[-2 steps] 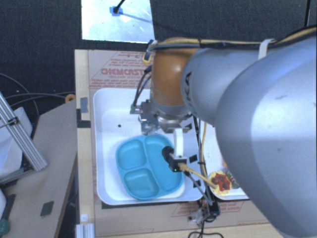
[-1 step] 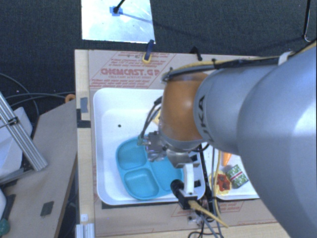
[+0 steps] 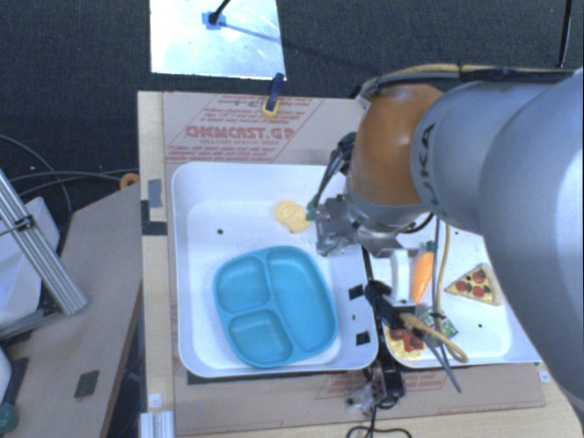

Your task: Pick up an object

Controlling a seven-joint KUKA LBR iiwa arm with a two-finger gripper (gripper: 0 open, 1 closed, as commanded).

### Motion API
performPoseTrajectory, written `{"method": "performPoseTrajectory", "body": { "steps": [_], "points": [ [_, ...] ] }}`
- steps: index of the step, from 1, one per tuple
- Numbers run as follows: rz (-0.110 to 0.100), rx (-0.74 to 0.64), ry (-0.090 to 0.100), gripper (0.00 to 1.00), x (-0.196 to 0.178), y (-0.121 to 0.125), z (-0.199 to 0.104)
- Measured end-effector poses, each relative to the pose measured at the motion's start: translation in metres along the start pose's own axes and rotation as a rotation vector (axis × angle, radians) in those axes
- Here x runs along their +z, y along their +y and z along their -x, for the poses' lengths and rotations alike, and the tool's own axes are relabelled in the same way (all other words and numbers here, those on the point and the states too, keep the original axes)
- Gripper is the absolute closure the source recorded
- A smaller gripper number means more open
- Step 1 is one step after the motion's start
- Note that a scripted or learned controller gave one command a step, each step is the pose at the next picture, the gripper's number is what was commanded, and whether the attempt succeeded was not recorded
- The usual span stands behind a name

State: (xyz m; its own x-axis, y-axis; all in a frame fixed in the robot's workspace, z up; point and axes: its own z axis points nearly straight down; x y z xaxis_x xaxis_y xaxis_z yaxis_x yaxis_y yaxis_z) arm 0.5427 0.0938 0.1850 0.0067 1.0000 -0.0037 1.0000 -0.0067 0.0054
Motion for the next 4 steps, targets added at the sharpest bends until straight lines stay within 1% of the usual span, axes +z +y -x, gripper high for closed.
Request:
{"method": "performPoseTrajectory", "body": {
  "steps": [1, 2, 3, 4],
  "points": [
    [-0.002, -0.01, 0.004, 1.0, 0.091, 0.02, -0.02],
    [-0.005, -0.008, 0.006, 1.0, 0.079, 0.02, -0.02],
    [0.013, -0.003, 0.001, 1.0, -0.005, 0.123, 0.035],
    [-0.01, -0.02, 0.009, 1.0, 0.048, 0.071, -0.079]
  ]
}}
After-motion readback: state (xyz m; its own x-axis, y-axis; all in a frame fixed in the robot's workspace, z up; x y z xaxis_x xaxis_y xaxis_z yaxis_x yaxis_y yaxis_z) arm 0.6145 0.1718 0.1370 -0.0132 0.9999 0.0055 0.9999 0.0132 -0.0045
